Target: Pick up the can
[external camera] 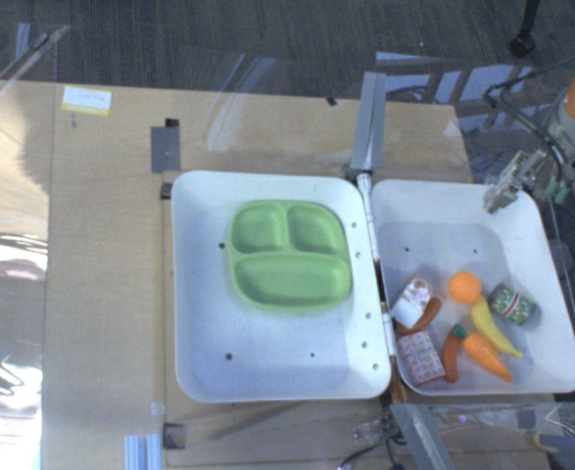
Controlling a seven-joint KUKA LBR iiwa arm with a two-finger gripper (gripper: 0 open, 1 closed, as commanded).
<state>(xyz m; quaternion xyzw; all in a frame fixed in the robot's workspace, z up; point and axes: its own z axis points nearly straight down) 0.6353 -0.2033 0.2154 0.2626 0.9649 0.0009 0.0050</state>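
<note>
Camera view, can (510, 305) well below tool (507, 186), tool's opening unclear

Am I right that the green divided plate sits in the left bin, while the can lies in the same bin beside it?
Not quite. In the camera view the green divided plate does sit in the left bin, but the can lies in the right bin, near its right wall, next to the banana and the orange.
</note>
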